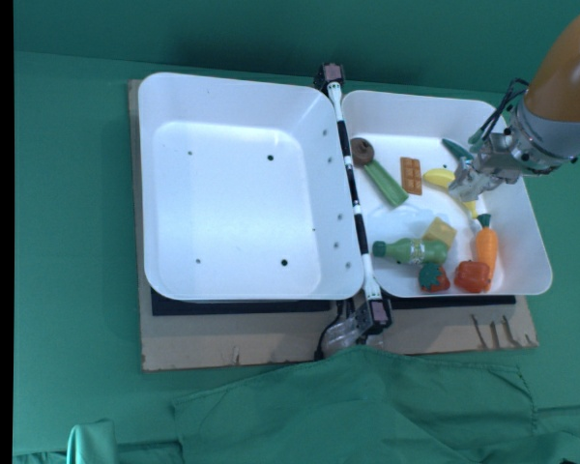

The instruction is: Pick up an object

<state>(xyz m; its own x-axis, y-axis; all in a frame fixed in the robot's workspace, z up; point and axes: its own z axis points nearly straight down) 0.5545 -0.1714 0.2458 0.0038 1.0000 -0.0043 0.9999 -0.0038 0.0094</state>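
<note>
Overhead, the gripper [467, 184] was seen low over the right bin [522, 259], reached in from the bench's right edge.

Whether the jaws were apart or together could not be told, and nothing was seen clamped between them. A yellow banana [439, 176] lay just beside the gripper, with a brown waffle piece [411, 175] and a long green vegetable [385, 182] toward the bin's left wall. Near the bin's front edge were found a green bottle [411, 250], a yellow block [440, 231], an orange carrot [485, 246], a strawberry [432, 277] and a red piece [473, 275]. The left bin [174, 104] was set alongside, touching the right one.
</note>
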